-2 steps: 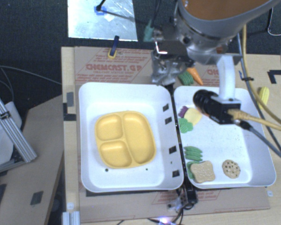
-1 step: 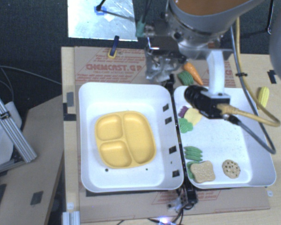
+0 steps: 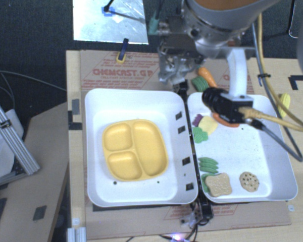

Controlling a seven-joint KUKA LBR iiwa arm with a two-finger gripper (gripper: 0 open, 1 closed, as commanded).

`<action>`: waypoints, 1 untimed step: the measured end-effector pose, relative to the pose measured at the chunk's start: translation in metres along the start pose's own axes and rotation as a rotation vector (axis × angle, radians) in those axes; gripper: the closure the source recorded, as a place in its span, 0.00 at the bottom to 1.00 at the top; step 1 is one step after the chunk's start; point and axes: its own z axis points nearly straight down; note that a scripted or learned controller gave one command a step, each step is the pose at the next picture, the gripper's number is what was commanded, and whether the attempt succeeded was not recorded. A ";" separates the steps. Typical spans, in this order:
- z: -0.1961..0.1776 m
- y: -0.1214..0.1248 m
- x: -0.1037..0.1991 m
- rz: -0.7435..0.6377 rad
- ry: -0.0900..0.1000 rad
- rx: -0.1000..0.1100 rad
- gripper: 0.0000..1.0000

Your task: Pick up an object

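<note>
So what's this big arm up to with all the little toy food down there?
The robot arm is reaching in over the far end of the right bin, where toy food lies scattered: a slice of bread, a cookie, green beans and a carrot. Its gripper hangs near the bin's far edge with nothing visibly picked up. The left bin holds a yellow divided tray.

A brown cardboard sheet (image 3: 116,72) printed with red "CHEMCAST" lettering lies flat on the pale worktop (image 3: 50,150). Its edges show around two white bins (image 3: 91,150) set side by side. At 12 o'clock on the sheet rests a small blue-and-yellow piece (image 3: 122,51). Just beyond it lies a shiny square sheet (image 3: 108,14). At 9 o'clock, an aluminium frame (image 3: 10,140) slants across the worktop's corner, with thin dark cables (image 3: 20,79) nearby.
</note>
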 end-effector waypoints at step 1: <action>-0.011 0.000 0.000 -0.005 0.001 -0.002 1.00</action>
